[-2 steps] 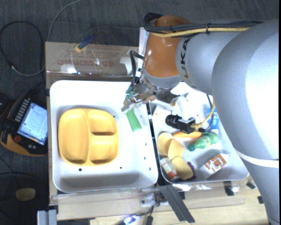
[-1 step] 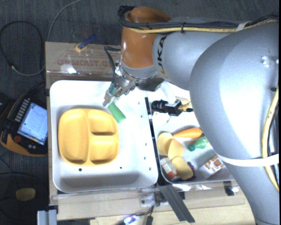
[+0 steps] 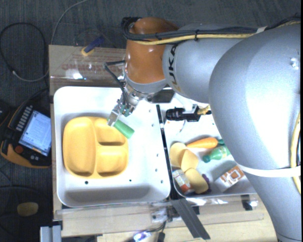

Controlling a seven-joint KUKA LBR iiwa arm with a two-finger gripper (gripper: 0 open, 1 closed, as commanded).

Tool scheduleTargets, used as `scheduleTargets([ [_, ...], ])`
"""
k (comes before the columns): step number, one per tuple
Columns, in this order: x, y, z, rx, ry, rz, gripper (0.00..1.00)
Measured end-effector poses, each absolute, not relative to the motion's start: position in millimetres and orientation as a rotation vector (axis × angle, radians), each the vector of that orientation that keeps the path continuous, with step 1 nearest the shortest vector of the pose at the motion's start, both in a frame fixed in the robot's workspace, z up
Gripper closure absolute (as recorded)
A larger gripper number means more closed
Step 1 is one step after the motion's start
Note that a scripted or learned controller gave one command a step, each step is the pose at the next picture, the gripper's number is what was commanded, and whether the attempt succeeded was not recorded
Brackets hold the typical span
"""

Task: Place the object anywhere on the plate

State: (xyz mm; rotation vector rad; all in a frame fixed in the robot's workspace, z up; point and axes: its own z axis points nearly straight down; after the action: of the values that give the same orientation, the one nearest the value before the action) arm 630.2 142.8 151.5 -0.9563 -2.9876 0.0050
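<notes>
- Camera view, looking down at a slant, has the gripper (image 3: 117, 116) over the left bin (image 3: 81, 96), at the upper right corner of the yellow plate (image 3: 94, 146).
- A green object (image 3: 124, 129) sits right at the fingertips, its upper end between them as far as I can make out, so the gripper appears to be pinching it near one end; the contact is small and partly hidden by the fingers.
- The green object hangs at a tilt over the plate's right rim, part of it above the plate's upper right compartment and part above the bare white floor of the bin.
- The plate is a divided tray with raised ridges between its compartments; it lies flat in the left bin, close to the bin's left wall.
- Risk one: let go here, and the object could land on the rim and roll off onto the bin floor, since it looks rounded and sits right over the edge.
- Risk two: a hold so near one end could let the piece swing or slip out before it is over the plate proper.
- Moving further left over a compartment before opening would, in my judgement, make the drop safer.
- The right bin (image 3: 167, 150) holds a carrot (image 3: 203, 143) and other toy foods, well apart from the plate.
</notes>
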Motion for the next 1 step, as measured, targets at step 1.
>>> scheduleTargets([
  [1,649.4,176.8,110.6,-0.109,-3.151,-0.001,1.00],
])
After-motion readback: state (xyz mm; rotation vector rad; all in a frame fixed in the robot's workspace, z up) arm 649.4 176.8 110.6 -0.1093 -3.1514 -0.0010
